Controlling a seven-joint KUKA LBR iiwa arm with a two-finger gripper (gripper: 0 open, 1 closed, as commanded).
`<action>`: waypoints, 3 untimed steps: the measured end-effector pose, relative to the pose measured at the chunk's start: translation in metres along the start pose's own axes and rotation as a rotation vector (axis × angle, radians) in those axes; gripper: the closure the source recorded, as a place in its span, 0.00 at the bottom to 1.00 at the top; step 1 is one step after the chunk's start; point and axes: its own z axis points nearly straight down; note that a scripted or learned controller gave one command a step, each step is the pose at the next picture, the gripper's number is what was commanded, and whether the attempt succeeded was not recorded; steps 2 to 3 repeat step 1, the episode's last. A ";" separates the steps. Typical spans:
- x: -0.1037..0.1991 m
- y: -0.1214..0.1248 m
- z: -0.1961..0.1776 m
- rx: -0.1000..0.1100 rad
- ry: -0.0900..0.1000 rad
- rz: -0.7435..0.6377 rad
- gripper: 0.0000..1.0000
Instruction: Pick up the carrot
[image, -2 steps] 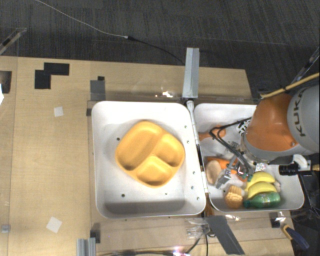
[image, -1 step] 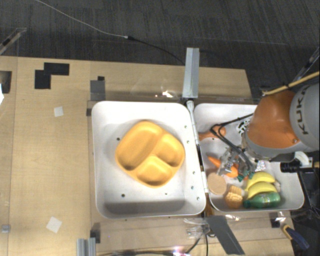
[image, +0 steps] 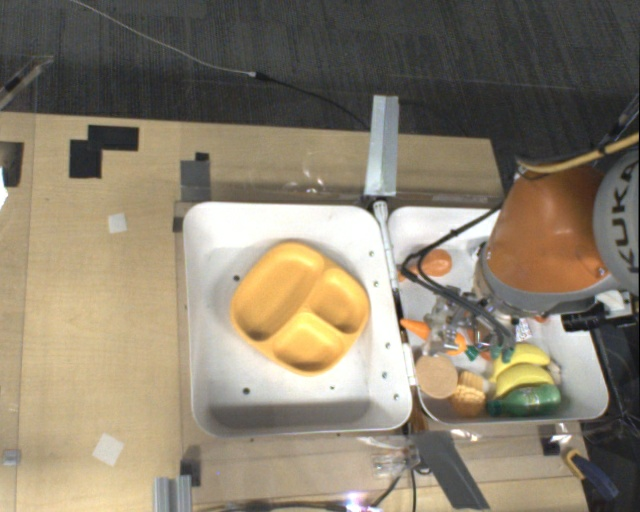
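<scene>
The carrot (image: 415, 327) lies in the right bin (image: 590, 400) close to its left wall. Its orange tip pokes out to the left from under the gripper, and the rest of it is covered. My gripper (image: 455, 335) hangs low over the middle of that bin, directly over the carrot's hidden part. The grey arm with its orange band (image: 550, 235) reaches in from the right and hides the bin's back right area.
Around the gripper lie an orange ball (image: 436, 263), a tan disc (image: 435, 376), a yellow corn-like piece (image: 468, 397), bananas (image: 524, 366) and a green item (image: 527, 401). The left bin (image: 210, 400) holds a yellow divided plate (image: 300, 305).
</scene>
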 end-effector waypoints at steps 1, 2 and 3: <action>0.018 0.051 -0.037 0.001 0.003 0.309 1.00; 0.018 0.051 -0.037 0.001 0.003 0.309 1.00; 0.018 0.051 -0.037 0.001 0.003 0.309 1.00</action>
